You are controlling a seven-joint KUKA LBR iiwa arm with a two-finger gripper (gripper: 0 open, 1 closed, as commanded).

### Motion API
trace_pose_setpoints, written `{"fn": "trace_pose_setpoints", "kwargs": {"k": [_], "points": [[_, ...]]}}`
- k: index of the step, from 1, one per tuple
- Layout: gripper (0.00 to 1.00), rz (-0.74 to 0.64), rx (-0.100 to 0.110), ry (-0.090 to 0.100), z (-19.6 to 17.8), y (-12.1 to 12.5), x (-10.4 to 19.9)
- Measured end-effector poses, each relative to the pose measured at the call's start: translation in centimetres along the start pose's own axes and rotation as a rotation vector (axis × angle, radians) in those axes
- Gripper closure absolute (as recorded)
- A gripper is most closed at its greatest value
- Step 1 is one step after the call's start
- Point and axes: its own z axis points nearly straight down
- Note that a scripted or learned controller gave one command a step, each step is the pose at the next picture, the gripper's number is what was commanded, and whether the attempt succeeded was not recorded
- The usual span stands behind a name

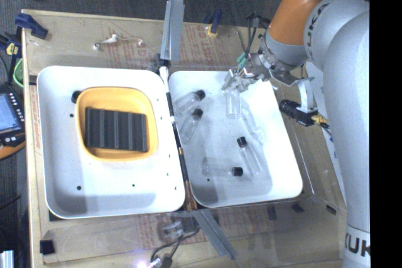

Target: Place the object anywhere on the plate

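A yellow plate (113, 95) lies in the left bin (55, 154), and a dark grey ridged block (117, 129) rests on it. Several clear vials with black caps lie in the right bin (284, 177), among them one at the upper left (188, 100), one below it (189, 127) and one near the front (220, 168). My gripper (237, 80) hangs over the right bin's back edge. Another clear vial (233, 105) stands right under it, and I cannot tell whether it is held or lying on the bin floor.
A grey metal bar (170, 28) sticks up behind the gap between the bins. A black cable plug (294, 111) juts from the arm by the right bin's right wall. Clamps and small parts lie on the wooden bench (88, 31).
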Motion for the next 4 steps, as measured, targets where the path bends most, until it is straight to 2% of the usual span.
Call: {"fn": "trace_pose_setpoints", "kwargs": {"k": [1, 2, 3, 4], "points": [[1.0, -0.182, 0.001, -0.001, -0.6, -2.1, 7.3], [1.0, -0.303, 0.003, 0.0, 0.3, -1.6, 13.1], [1.0, -0.429, 0.004, 0.0, -1.1, -2.3, 20.0], [0.0, -0.428, 0.003, 0.0, -1.1, -2.3, 19.9]]}}
